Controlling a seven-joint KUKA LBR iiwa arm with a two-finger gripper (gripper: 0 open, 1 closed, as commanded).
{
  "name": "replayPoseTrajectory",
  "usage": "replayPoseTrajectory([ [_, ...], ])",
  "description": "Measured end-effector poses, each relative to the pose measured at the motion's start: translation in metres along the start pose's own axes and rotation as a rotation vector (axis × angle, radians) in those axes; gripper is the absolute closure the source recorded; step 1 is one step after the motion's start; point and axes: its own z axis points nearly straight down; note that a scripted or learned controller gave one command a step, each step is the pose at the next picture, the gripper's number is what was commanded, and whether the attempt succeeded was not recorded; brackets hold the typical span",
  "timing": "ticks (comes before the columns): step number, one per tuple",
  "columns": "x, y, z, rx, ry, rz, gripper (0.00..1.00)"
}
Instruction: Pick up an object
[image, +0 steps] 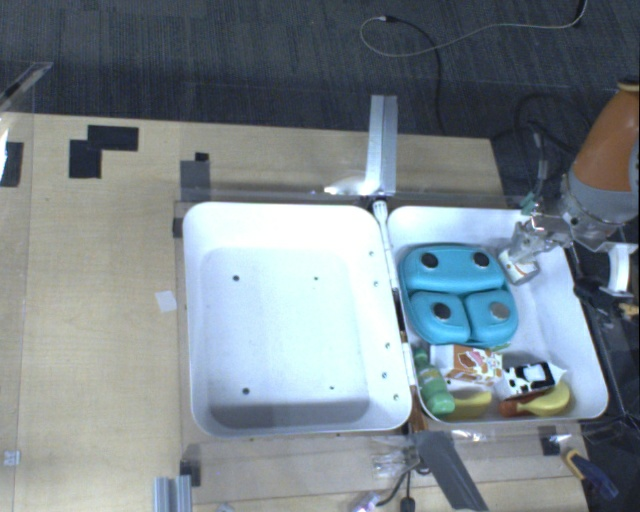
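Here the tool (522, 252) hangs over the right bin (590, 340), near its back wall and just beside the teal tray (458, 293), gripping nothing visible. Pickable items, a cow toy (527, 377) and bananas (548, 402), crowd the front edge, likely having slid there.

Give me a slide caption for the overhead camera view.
Robot hand poised above the right bin, beside a blue tray, with small toys along the bin's front edge.

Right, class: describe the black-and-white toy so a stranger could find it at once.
Find the right-hand white bin, the one holding the big turquoise tray. Along its near edge lies a row of small toys; the black-and-white toy sits above the yellow banana, the one patched piece among plain-coloured ones.
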Motion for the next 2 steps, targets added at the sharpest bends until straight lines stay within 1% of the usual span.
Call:
replayPoseTrajectory([
  [1, -0.001, 0.033, 0.013, -0.003, -0.001, -0.144, 1.00],
  [2, 0.058, -0.016, -0.019, -0.006, -0.001, -0.191, 1.00],
])
